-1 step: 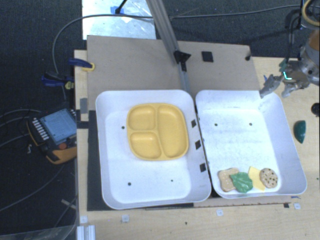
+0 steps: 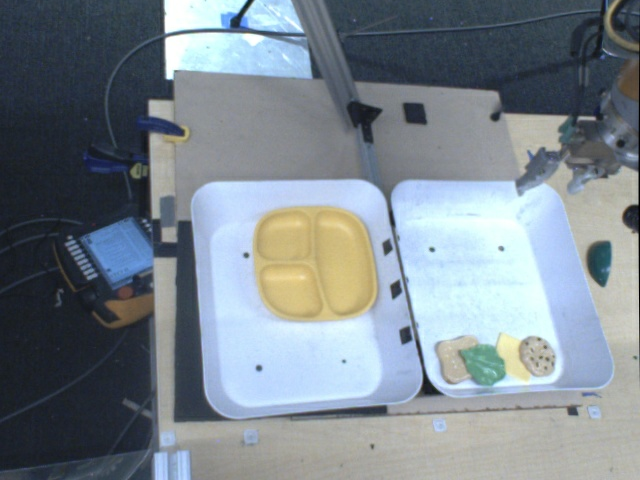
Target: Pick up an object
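Observation:
Several toy food pieces lie together at the front of the right bin: a slice of toast, a green leafy piece, a yellow cheese wedge and a round cookie. My gripper hangs over the far right corner of that bin, well away from the food. Its fingers are spread open with nothing between them.
A yellow divided plate sits in the left bin. On the bench to the right of the bins lies a dark green object. A slanted metal pole crosses the back. Left of the bench are a handheld controller and cables.

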`<state>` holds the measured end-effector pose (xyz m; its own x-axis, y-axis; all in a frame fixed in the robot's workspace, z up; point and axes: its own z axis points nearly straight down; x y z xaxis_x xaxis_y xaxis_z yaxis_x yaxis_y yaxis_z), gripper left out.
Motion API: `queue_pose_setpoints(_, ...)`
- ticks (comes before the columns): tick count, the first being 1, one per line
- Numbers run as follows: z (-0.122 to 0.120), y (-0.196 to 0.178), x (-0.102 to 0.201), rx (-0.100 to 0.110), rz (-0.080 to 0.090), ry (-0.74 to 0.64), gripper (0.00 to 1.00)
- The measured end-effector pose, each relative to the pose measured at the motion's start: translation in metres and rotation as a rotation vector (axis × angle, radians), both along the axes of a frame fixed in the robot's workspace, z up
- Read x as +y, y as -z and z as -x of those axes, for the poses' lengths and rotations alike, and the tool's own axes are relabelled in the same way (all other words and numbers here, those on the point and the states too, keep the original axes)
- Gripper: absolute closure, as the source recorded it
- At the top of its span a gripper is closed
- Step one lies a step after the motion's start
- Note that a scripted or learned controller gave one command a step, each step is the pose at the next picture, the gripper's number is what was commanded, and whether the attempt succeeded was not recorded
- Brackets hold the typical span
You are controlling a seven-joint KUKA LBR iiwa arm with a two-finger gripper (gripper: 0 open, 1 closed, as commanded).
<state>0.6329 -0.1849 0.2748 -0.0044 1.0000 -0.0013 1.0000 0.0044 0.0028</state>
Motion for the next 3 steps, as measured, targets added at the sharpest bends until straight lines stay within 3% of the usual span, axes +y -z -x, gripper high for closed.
queue_pose_setpoints(2, 0.013, 0.089, -0.005, 0.004, -0.001, 0.004, 0.00)
queue_pose_setpoints(3, 0.013, 0.151, -0.004, 0.004, -0.001, 0.004, 0.00)
